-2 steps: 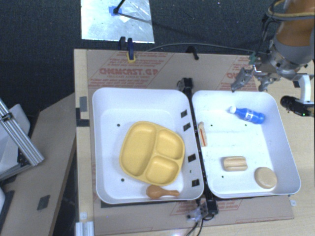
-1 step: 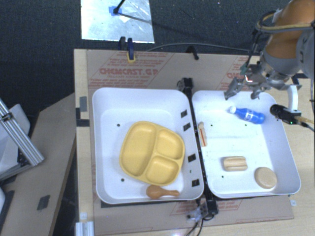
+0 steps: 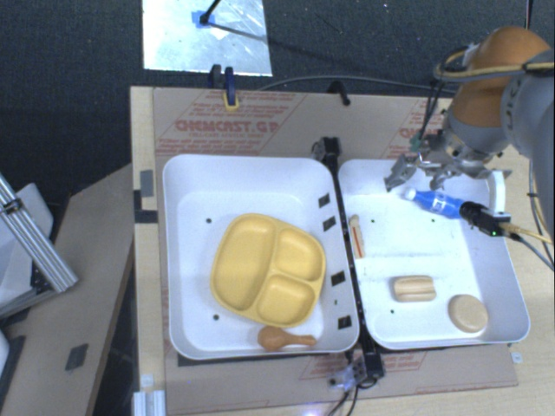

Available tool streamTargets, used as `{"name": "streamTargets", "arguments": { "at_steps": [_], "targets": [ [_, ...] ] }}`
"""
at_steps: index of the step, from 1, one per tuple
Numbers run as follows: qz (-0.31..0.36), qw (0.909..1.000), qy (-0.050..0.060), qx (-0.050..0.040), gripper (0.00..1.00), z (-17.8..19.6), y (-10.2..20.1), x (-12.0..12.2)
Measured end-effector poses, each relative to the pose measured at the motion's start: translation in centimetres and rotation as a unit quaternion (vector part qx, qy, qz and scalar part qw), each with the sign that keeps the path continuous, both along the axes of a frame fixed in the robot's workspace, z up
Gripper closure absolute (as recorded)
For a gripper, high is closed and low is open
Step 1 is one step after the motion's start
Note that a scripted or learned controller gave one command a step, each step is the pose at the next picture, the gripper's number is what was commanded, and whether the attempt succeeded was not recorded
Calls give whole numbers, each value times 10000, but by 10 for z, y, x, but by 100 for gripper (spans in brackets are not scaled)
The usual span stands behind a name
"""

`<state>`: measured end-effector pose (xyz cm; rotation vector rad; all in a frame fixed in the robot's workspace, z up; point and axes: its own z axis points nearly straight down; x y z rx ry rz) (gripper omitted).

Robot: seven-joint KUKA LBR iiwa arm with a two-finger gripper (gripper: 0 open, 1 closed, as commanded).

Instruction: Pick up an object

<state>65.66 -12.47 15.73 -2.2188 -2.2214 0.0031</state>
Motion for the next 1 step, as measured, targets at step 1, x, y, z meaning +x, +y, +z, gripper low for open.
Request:
{"name": "streamTargets", "arguments": {
  "at_steps": [1],
  "targets": [
    [0,10000,0,1,0,-57,-5,-8]
  ]
}}
